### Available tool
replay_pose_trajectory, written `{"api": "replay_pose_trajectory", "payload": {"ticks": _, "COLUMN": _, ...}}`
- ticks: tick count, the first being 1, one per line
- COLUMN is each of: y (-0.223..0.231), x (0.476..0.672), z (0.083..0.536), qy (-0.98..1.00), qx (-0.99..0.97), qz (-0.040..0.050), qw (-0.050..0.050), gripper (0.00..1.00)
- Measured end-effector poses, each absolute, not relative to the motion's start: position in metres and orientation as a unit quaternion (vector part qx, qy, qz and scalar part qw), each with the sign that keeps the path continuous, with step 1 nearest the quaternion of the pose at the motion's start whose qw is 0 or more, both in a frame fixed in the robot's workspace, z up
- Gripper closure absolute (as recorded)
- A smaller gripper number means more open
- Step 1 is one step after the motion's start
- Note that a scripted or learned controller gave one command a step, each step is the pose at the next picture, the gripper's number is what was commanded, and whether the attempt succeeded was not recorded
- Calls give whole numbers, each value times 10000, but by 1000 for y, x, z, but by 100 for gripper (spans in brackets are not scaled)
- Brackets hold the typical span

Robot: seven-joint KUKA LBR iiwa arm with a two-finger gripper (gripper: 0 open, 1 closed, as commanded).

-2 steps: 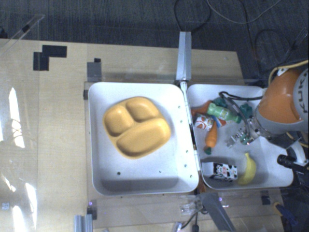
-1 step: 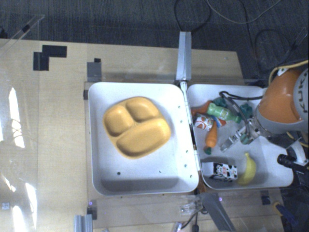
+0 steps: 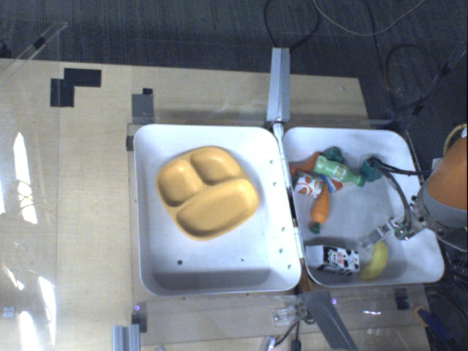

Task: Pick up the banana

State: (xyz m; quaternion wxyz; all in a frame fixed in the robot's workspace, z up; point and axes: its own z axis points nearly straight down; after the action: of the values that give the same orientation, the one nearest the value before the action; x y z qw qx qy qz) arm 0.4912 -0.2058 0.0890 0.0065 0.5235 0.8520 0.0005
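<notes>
The yellow banana point(image 3: 374, 261) lies near the front edge of the right bin point(image 3: 423, 263), a little right of centre. My gripper point(image 3: 378, 235) reaches in from the right and hangs just above and behind the banana, close to its upper end. Nothing shows as held in the gripper. The arm's orange band point(image 3: 447, 186) is at the view's right edge.
A small black-and-white box point(image 3: 339, 258) lies just left of the banana. Further back in the right bin are a carrot point(image 3: 320, 208), a green bottle point(image 3: 337, 170), a white-and-red can point(image 3: 307, 188) and a dark green item point(image 3: 371, 168). A yellow divided plate point(image 3: 208, 191) sits in the left bin point(image 3: 150, 262).
</notes>
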Motion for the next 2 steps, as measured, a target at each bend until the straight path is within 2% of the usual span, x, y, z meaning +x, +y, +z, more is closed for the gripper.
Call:
{"api": "replay_pose_trajectory", "payload": {"ticks": 1, "y": -203, "x": 494, "z": 100, "qy": 8532, "qx": 5215, "qz": 30, "qw": 81, "gripper": 100}}
{"api": "replay_pose_trajectory", "payload": {"ticks": 2, "y": -203, "x": 497, "z": 112, "qy": 8543, "qx": 5196, "qz": 39, "qw": 113, "gripper": 100}}
